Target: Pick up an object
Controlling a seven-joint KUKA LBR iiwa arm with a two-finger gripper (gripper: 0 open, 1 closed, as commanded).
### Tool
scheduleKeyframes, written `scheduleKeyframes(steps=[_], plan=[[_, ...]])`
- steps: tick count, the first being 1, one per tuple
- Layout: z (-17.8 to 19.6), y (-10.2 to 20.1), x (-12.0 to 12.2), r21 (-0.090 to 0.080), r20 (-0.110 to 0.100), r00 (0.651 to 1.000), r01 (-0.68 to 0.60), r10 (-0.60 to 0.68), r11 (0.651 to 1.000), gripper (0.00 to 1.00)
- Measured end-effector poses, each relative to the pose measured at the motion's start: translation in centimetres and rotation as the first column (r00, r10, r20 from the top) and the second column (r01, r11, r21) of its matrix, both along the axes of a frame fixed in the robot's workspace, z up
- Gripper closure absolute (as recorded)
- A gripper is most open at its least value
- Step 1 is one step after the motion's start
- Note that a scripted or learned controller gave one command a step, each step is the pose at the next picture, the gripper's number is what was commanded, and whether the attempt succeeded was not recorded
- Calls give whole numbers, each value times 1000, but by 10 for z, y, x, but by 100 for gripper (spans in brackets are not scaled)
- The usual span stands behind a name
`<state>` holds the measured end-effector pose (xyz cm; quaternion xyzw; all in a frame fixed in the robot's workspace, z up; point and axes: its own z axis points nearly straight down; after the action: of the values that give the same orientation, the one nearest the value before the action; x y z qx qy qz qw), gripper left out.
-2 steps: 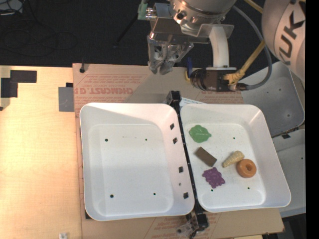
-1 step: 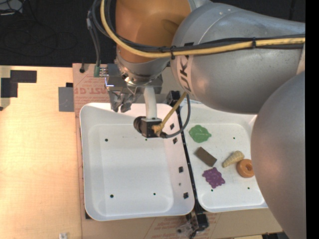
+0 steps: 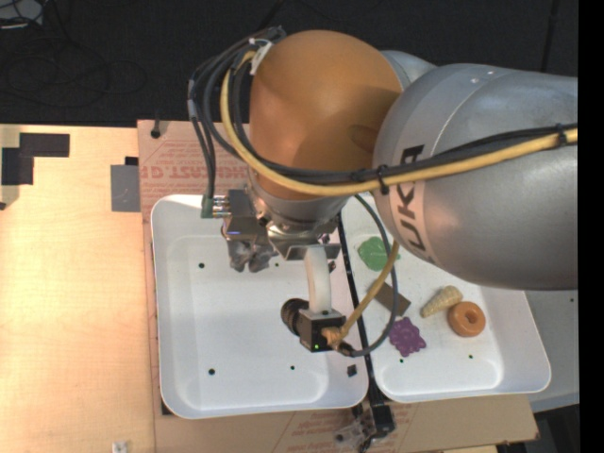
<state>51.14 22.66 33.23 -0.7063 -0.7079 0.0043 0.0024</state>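
My gripper [image 3: 250,253] hangs over the upper middle of the left white bin [image 3: 189,347], under the big orange wrist band, with nothing visible in it. The objects lie in the right bin [image 3: 510,371], apart from the gripper. A green piece [image 3: 375,251] is partly hidden by the arm. A purple grape bunch [image 3: 407,336] lies near the bin's front. Further right a cream cone [image 3: 440,302] rests beside an orange ring [image 3: 466,319]. A flat brown piece [image 3: 394,301] sits between the green piece and the grapes.
The arm's grey body covers the right bin's back half. A pale wooden bench top [image 3: 66,300] stretches to the left of the bins. Cardboard [image 3: 189,163] lies under the bins. A small black bit [image 3: 351,370] sits at the bins' shared edge.
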Motion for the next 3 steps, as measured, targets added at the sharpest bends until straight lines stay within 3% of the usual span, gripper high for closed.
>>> scheduleKeyframes(steps=[1,2,3], plan=[[-18,8,26,0,6,1000,2,-2,1000,100],[45,17,34,4,12,1000,1,-1,1000,100],[89,17,90,3,13,1000,3,-3,1000,100]])
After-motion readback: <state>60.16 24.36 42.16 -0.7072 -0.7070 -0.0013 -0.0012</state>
